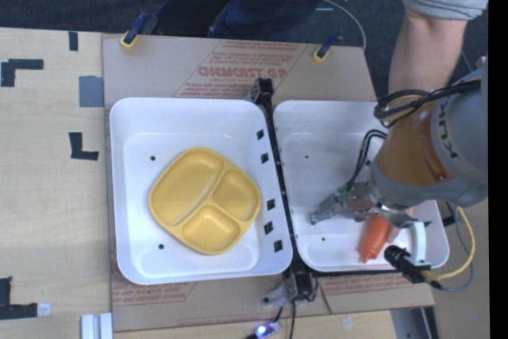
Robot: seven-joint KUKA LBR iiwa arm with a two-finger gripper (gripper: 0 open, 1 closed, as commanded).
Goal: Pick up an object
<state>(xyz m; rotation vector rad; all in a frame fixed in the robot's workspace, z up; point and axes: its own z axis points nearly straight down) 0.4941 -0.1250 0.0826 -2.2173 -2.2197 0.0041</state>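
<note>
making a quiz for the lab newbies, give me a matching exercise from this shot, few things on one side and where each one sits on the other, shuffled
Things:
1. yellow divided plate
2. orange carrot-shaped toy
3. gripper
4. yellow clamp

Places:
A. lower right part of the right bin
B. top left corner of the cardboard sheet
C. middle of the left bin
D. over the floor of the right bin, left of the carrot toy

Pairs: 1-C, 2-A, 3-D, 4-B
</note>
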